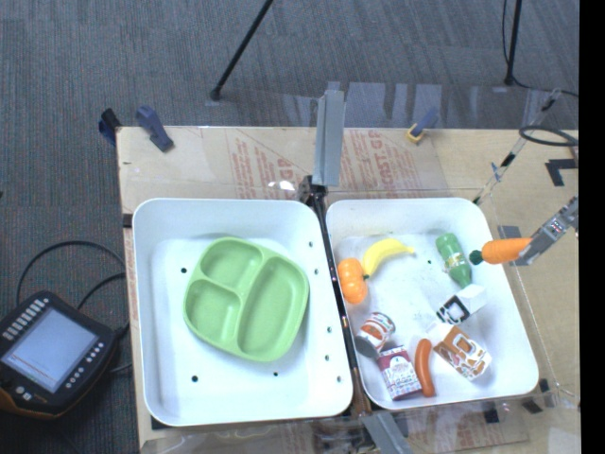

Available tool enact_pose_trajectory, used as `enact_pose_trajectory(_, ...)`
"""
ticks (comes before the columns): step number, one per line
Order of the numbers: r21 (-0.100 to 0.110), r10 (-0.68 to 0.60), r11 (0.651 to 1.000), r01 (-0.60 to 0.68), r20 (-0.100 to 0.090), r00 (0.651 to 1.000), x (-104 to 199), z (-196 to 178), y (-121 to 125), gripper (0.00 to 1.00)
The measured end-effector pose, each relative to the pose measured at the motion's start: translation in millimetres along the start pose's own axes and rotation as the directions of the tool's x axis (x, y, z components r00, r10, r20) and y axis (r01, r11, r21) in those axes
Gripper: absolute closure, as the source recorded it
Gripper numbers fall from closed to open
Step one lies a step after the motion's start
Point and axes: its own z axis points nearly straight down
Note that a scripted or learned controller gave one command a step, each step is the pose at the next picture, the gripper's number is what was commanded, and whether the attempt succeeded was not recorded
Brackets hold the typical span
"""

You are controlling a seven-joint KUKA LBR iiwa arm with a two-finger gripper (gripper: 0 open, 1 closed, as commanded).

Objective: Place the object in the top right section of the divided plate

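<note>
The green divided plate (248, 298) lies in the left bin (156, 348); its top right section is the long one on its right side. At the right bin's right rim my gripper (531, 247) reaches in from the right. It is shut on the narrow end of an orange toy carrot (504, 250). The carrot lies level across the rim with its green top pointing left, far to the right of the plate.
The right bin (406, 218) holds a banana (386, 252), an orange (351, 280), a green bottle (454, 257), a small carton (460, 305), a can (377, 330), a red pack (400, 375), a sausage (424, 366) and a box (462, 352). A grey post (329, 145) stands behind the bins.
</note>
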Motion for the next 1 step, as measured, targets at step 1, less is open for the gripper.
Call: enact_pose_trajectory(1,0.003,0.51,0.86,-0.51,0.0,0.86,-29.8,-52.7,-20.1,1.0)
